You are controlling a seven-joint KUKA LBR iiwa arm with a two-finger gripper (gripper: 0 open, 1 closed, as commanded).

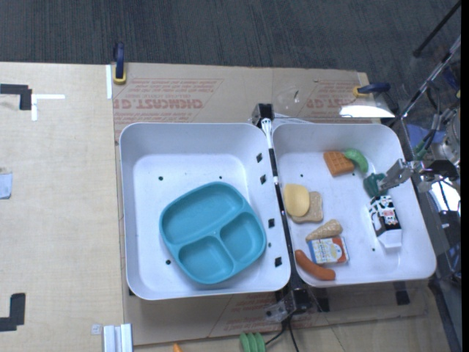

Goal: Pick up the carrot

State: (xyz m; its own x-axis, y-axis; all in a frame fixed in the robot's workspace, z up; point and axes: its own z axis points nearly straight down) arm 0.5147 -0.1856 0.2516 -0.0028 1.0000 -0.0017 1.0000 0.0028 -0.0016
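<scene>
The carrot (pixel 339 163), a short orange piece with a curved green top, lies near the back of the right bin (pixel 352 132). My gripper (pixel 376 185) reaches in over the bin's right wall, a little to the right of the carrot and nearer the front. It is close to the green top and nothing is visibly held in it. Just in front of the gripper stands a small cow-patterned milk carton (pixel 385 218).
The right bin also holds a yellow round piece (pixel 296 199) on a bread slice (pixel 315 207), a tan wedge (pixel 325 231), a small printed box (pixel 328 251) and a red sausage (pixel 315 265). A blue divided plate (pixel 212 232) lies in the left bin (pixel 190 141).
</scene>
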